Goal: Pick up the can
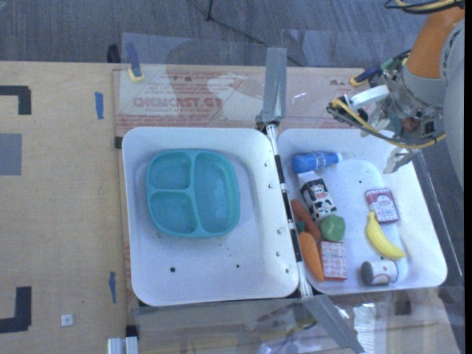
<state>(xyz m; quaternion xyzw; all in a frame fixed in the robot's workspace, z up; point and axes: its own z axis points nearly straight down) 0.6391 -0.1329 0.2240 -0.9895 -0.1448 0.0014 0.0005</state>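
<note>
The can [379, 272] lies on its side in the right bin [431, 220], down in the corner nearest the bottom of the view. It is white with a dark round end and a bit of red on it. Nothing is touching it.

Just above the can is a yellow banana [382, 237], and its lower tip comes close to the can. Higher up from the banana is a small red and white packet [381, 205]. To the left of the can is a little red box [333, 260], and an orange carrot [310, 255] lies along the bin wall beside that box. Above the box sits a green round thing [332, 228], maybe a lime. Farther up from the can are a black and white carton [317, 198] and a blue bottle [314, 160] lying on its side.

The claw [399, 156] hangs at the top edge of the right bin, far from the can. The grey arm [431, 72] with its orange band comes in above it. I cannot tell how the claw is set, because wires and arm parts crowd around it.

The left bin [147, 271] is well away from the can, across the middle wall. A teal plate with three parts [193, 193] rests in it. Both bins sit on a light wood table [59, 198].
</note>
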